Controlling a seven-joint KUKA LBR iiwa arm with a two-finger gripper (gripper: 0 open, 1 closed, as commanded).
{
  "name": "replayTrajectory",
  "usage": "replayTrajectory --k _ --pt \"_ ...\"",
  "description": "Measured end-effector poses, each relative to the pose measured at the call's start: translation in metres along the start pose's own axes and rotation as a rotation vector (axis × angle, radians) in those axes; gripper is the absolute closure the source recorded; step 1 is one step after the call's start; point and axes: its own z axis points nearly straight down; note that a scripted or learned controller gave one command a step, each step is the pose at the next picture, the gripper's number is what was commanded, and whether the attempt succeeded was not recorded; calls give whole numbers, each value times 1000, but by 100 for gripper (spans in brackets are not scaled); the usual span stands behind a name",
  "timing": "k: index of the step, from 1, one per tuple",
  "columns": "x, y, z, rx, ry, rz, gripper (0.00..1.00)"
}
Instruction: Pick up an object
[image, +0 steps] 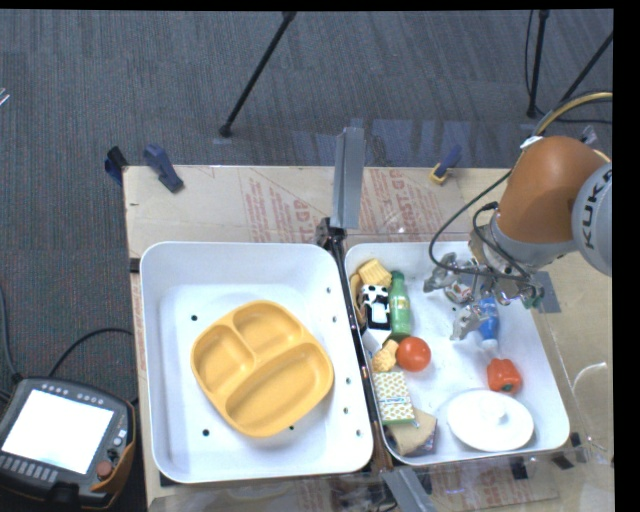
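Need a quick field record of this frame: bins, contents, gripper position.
left bin: yellow divided plate
right bin: green bottle, tomato, orange pepper, white lid, black-and-white toy, snack packet, a few small pieces along the left wall
gripper: low over the right bin's upper right part, next to a blue object
grasp: cannot tell
arm: enters from the right
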Motion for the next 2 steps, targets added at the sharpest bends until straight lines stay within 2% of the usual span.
replayTrajectory --k 1,2 --pt "15 12 1 -1 4 -14 0" --pt "18 -2 1 0 2 -50 0"
